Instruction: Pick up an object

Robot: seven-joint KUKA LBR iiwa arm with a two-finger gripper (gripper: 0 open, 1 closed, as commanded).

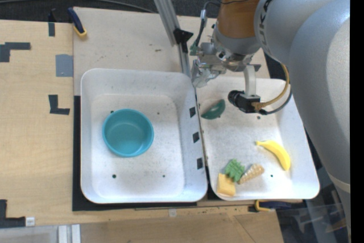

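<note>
The gripper (pixel 200 78) hangs over the far left corner of the right bin (pixel 296 122), just by the wall it shares with the left bin (pixel 91 122); whether it is open or closed cannot be made out from this view, and nothing is seen held in it.

The nearest thing to take is the green piece (pixel 214 110); it lies just toward the bin's near edge and slightly right of the gripper, its long axis slanting from near-left to far-right.

The banana (pixel 275 153) lies well apart by the right wall; the green toy (pixel 233 168), the cone (pixel 251 173) and the yellow block (pixel 226 185) cluster at the near edge; the blue bowl (pixel 128 132) sits mid-left bin.

The arm reaches in from the right, wrist bent steeply down over the far edge; a short pull toward the near edge would likely centre it on the green piece.
</note>
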